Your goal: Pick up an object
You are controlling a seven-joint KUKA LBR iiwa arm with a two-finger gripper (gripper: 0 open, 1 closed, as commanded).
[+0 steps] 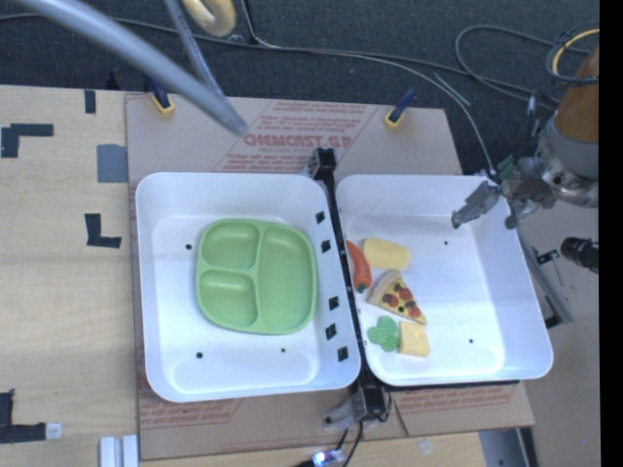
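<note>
Several toy foods lie along the left side of the right bin: a yellow piece, an orange-red carrot, a pizza slice, a green broccoli piece and a yellow cheese wedge. My gripper hangs over the bin's far right corner, well to the right of the food. It is open, with nothing between its fingers.
The left bin holds a green divided plate. A black divider runs between the bins. Cables trail over the dark floor behind. A grey bar crosses the top left.
</note>
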